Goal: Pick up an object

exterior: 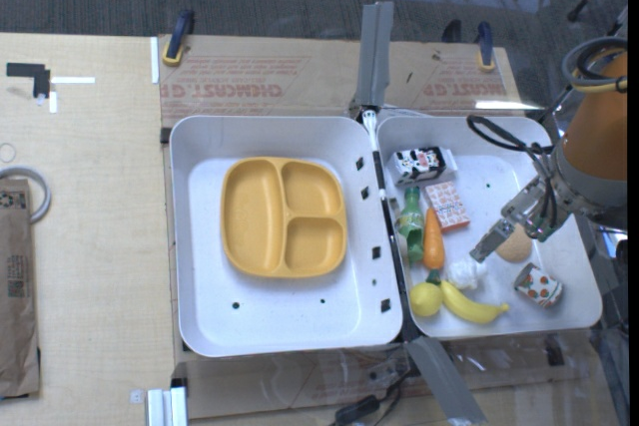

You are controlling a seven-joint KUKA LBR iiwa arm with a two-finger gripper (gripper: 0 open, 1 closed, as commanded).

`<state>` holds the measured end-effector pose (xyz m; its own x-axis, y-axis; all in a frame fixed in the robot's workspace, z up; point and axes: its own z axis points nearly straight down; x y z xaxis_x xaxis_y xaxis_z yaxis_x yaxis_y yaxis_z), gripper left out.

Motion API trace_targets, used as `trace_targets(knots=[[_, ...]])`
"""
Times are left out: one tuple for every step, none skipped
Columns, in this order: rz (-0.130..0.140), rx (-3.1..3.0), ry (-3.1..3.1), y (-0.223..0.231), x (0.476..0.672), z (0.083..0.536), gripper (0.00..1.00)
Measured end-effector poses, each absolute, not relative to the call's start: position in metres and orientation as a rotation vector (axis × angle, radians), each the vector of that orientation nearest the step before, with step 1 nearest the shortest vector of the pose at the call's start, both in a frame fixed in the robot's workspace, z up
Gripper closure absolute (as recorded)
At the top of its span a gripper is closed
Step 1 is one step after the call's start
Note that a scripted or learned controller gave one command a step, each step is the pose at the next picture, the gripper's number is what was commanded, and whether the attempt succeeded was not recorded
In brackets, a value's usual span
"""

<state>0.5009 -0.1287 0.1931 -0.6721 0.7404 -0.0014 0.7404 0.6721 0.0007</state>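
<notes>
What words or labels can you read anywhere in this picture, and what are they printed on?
"CHEMCAST GP", in red, seen upside down, on the brown sheet behind the bins.
Black and white packet: print too small to read.
Red patterned card: too blurred to read.
Brown paper bag at the left edge: markings unreadable.

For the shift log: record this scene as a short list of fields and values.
left bin: holds a yellow divided plate
right bin: holds toy food and small packages
along the right bin's left side: green bottle, carrot, lemon, banana
near the right bin's far-left corner: black-and-white package, red-patterned card
near the right bin's right side: spotted cup lying on its side
arm: reaches in from the right
claw: low over the right bin, just above the banana; grip state unclear
</notes>
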Motion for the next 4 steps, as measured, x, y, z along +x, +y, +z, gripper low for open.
trace_targets(knots=[[-0.004,1.184,2.886,-0.216,0.502,0.101,0.00],[0.002,1.287,2.864,-0.221,0.478,0.092,0.00],[0.004,1.721,2.630,-0.218,0.540,0.091,0.00],[0.000,1.722,2.625,-0.221,0.540,0.101,1.00]])
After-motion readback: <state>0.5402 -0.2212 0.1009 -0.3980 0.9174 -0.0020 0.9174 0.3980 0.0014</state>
